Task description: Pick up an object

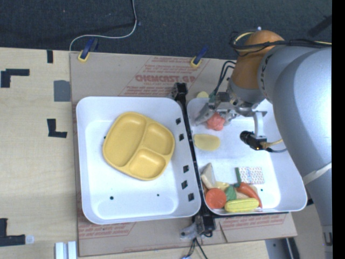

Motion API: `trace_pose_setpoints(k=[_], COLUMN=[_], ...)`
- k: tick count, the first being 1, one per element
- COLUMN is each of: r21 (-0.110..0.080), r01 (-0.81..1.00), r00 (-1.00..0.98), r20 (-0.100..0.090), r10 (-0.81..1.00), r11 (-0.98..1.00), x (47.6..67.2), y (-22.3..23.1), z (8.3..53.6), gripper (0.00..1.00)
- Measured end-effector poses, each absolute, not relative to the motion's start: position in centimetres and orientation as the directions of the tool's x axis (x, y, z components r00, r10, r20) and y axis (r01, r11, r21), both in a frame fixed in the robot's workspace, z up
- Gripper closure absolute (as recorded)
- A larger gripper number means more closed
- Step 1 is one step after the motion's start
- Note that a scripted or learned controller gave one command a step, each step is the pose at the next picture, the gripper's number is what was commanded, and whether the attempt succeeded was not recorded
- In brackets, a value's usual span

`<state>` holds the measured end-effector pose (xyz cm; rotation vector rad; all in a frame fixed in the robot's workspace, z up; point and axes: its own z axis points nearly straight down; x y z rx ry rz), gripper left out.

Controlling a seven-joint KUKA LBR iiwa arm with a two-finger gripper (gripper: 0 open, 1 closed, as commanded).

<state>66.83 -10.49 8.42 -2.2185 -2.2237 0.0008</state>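
Camera view shows the end effector (218, 114) low in the far part of the right bin (280, 171), with a small red-pink toy piece (216, 122) directly beneath it. The metal parts of the end effector sit tight over the top of that piece, and we cannot tell whether it is open or closed, nor whether the piece is actually held.

We judge the red-pink piece to be a light, hard plastic play food: stiff, smooth and probably a little slippery, not fragile. Its rounded shape suggests a hold across its widest part, low enough that it does not squirt out upward.

Just beyond the end effector on the near side lies a pale yellow flat piece (206, 142), close to the red-pink one but apart from it. Another small pale yellow piece (202, 95) sits just past the end effector on the far side, beside the divider between the bins.

Well away from the end effector, at the near end of the same bin, we see a cluster: a red tomato-like ball (215, 198), a yellow corn cob (241, 204), an orange carrot (249, 190) and a patterned white packet (251, 174).

Across the divider, the left bin (89, 144) carries a yellow compartment plate (138, 145), far from the end effector.
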Motion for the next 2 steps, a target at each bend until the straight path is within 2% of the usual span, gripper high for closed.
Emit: trace_pose_setpoints(k=[1,2], r21=[-0.001,0.002], r01=[1.000,1.000], r00=[-0.002,-0.003], r20=[-0.001,-0.001], r10=[1.000,1.000], r11=[0.002,0.003], x=[66.6,66.7], y=[-10.7,-10.7], z=[8.4,9.7], gripper=[0.00,1.00])
